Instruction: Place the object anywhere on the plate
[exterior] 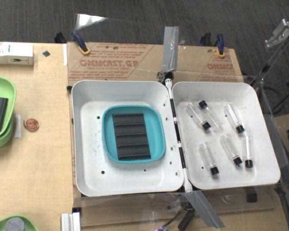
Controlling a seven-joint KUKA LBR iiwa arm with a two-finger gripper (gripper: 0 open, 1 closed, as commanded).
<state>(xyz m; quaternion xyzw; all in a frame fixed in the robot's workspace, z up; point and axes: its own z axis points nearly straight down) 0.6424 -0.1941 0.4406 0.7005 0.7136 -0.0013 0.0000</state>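
Note:
A teal square plate [156,129] with rounded corners lies in the middle of the left white bin [86,172]. A black ridged block [131,136] rests on the plate. Several clear plastic tubes with black caps lie scattered in the right white bin [262,124]. One tube [197,115] lies near that bin's upper left, another tube [233,118] to its right. A third tube [208,160] lies toward the front, with others beside it at the lower right.
A green dish [2,124] holding a dark item sits at the left edge of the wooden bench. A small orange disc [32,124] lies beside it. A cardboard sheet [115,61] with clamps lies behind the bins, and a white box [12,54] is at the top left.

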